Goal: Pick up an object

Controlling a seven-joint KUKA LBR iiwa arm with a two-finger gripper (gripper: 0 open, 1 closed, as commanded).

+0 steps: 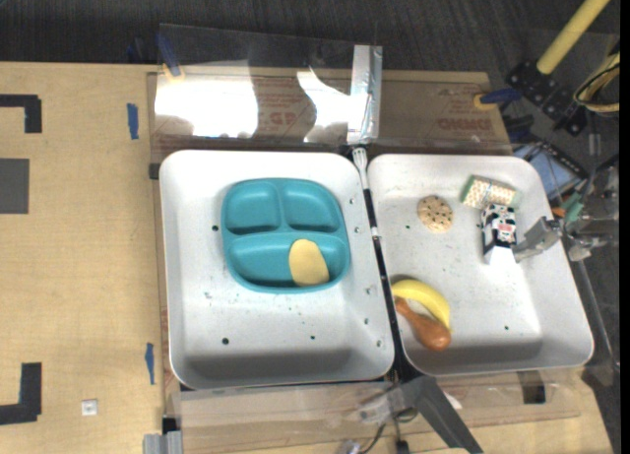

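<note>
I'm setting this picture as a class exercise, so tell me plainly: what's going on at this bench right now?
A robot arm reaches in from the right, its gripper at the right bin's edge, close to a small black-and-white toy; nothing is visibly held. That bin also holds a round cookie, a pale patterned block, a banana and an orange-brown piece against it. The left bin holds a teal divided plate with a yellow lemon-like object on it.

Divided plastic plate [258, 216]: teal.
Oval piece on plate [308, 263]: yellow.
Round cookie [434, 213]: tan, speckled.
Banana [425, 299]: yellow.
Small cow toy [499, 228]: black-and-white patches.
Shallow bins [197, 324]: white.
</note>
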